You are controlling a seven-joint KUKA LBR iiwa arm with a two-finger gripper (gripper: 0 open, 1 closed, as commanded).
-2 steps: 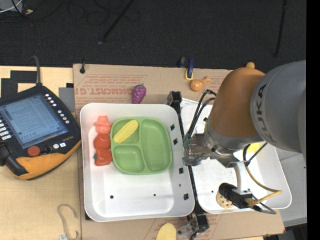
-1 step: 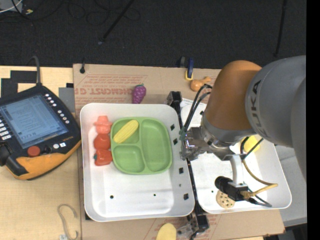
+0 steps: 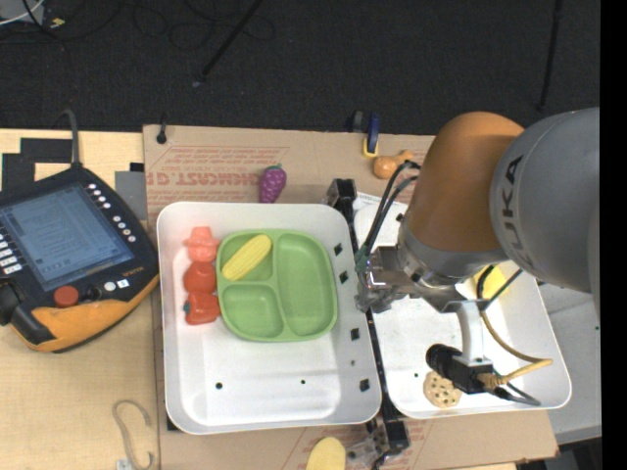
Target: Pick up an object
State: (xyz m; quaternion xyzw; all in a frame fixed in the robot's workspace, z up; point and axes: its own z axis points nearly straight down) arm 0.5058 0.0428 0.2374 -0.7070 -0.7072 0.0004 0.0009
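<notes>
Arm (image 3: pixel 509 204): grey with an orange band. I see it reach in from the right and hang over the right bin, covering much of that bin's far half.
Gripper (image 3: pixel 378 284): I find its metal body at the right bin's left wall, just beside the divide between the two bins. I cannot tell from here whether it is spread, pressed together or pinching anything.
Right bin (image 3: pixel 549 385): white and shallow.
Cookie (image 3: pixel 441 390): round, tan with dark chips. It lies flat on the right bin's floor near the front wall, apart from the gripper.
Yellow piece (image 3: pixel 496 280): in the right bin, partly hidden under the arm. I cannot make out what it is.
Left bin (image 3: pixel 255 390): white, with its near half bare.
Green plate (image 3: pixel 306 277): three compartments, lying in the left bin's far half.
Corn (image 3: pixel 245 255): yellow, lying aslant in the plate's far-left compartment.
Red figure (image 3: pixel 200 280): red and pink, on the left bin's floor just beside the plate's left rim.
Purple piece (image 3: pixel 272 182): on the cardboard behind the left bin.
Orange piece (image 3: pixel 387 164): behind the right bin.
Yellow lump (image 3: pixel 326 453): in front of the bins.
Pendant (image 3: pixel 59 248): on the bench, left of the left bin.
</notes>
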